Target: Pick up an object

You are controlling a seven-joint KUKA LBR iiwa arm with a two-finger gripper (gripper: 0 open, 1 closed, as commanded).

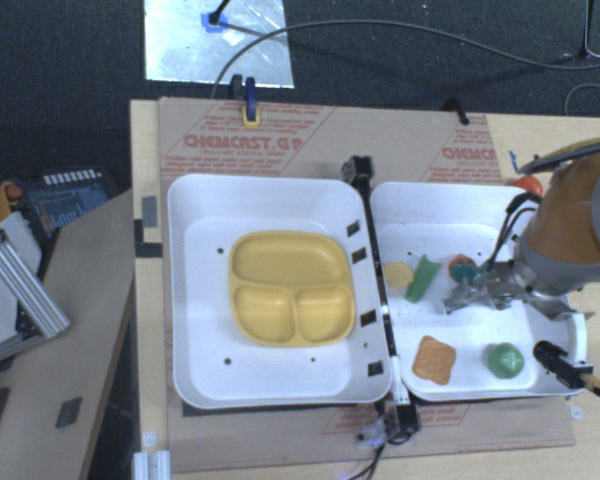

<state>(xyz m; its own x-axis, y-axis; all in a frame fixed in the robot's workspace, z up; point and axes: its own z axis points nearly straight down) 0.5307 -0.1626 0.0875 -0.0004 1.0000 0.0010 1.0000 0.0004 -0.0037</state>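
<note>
The right bin (pixel 435 218) holds several small items. A long green piece (pixel 421 278) lies beside a pale yellow slice (pixel 398 273) near the bin's left wall. An orange-brown flat piece (pixel 434 360) and a round green ball (pixel 504 360) lie along the front. A small teal and red object (pixel 463 266) sits in the middle. My gripper (pixel 462 299) hangs low in the bin just below and to the right of the teal and red object, and right of the long green piece. The arm's wrist hides what lies under it.
A yellow divided plate (pixel 285 288) lies in the middle of the left bin (pixel 195 268). A black divider with clips (pixel 372 268) runs between the bins. The grey and orange arm (pixel 575 223) covers the right bin's right side. Cables cross the floor behind the bench.
</note>
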